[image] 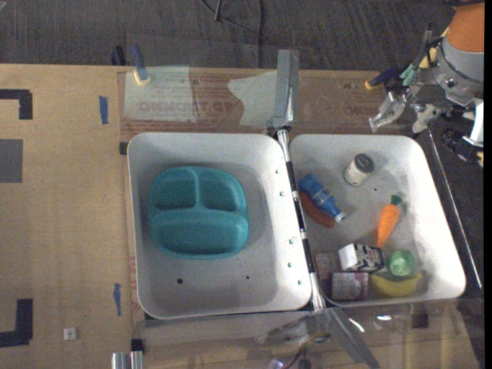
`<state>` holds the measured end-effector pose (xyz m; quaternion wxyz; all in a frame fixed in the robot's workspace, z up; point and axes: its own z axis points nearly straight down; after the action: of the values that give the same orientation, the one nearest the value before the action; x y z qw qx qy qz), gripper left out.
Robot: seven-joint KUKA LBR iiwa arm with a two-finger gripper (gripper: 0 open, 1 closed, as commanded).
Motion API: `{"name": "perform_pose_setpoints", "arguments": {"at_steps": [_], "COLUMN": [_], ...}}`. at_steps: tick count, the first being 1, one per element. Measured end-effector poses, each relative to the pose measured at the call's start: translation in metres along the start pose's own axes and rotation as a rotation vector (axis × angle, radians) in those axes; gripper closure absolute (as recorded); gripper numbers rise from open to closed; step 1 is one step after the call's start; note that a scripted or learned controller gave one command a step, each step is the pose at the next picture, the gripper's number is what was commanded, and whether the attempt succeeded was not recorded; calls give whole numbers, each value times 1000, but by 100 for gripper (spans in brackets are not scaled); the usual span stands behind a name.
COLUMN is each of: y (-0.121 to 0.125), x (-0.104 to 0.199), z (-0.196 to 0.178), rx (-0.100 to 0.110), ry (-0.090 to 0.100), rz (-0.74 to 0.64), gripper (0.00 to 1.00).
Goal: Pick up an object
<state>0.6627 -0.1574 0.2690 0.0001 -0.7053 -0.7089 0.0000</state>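
The robot's two-finger gripper [393, 112] hangs parted and empty, outside the right white bin [444, 229]. Just below it stands a small cream round-lidded jar [357, 169]. Approach stage: it likely must descend and close.

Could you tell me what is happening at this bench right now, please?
The grey arm's two-finger gripper hovers above the far rim of the right white bin, carrying nothing. In that bin lie an orange toy carrot, a blue bottle and a small cream jar. A teal divided tray sits in the left white bin.
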Motion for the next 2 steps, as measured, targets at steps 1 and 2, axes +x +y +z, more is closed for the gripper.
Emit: {"name": "perform_pose_setpoints", "arguments": {"at_steps": [1, 2], "y": [-105, -112], "x": [-23, -63], "z": [155, 161], "rx": [0, -4], "ry": [0, 4], "rz": [-150, -96], "gripper": [0, 0]}}
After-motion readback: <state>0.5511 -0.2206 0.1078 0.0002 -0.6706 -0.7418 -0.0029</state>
